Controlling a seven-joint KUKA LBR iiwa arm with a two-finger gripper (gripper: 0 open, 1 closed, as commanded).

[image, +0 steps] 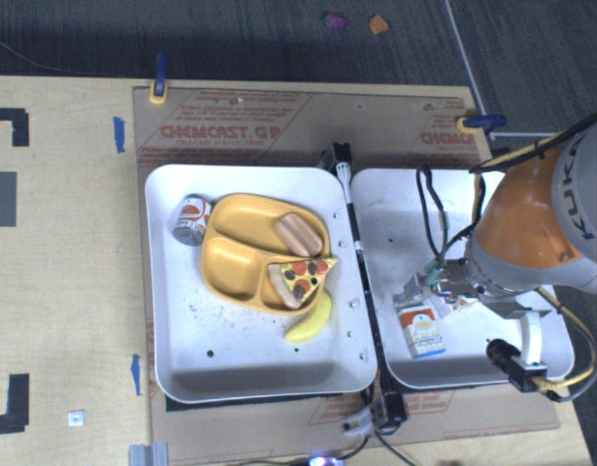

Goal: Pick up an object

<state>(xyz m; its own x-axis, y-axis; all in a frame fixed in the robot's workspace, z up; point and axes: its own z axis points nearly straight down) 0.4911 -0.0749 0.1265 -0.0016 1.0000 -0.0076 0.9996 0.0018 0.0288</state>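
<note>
My gripper (436,287) hangs low in the right bin (395,212), at the end of the grey arm with the orange band (519,223). Just in front of it, a small white and orange carton (423,332) lies flat on the bin floor, touching or nearly touching the gripper's tip. The left bin (172,289) holds a yellow divided plate (235,255) with a hot dog (300,231) and a pizza slice (298,280) on it. A banana (313,322) lies against the plate's near edge, and a small can (190,220) lies at its left.
The black divider (356,260) between the bins runs just left of the gripper. Black cables (432,212) hang from the arm over the right bin. A black fitting (510,361) sits near the right bin's front corner. Blue clamps (482,121) hold the cardboard base.
</note>
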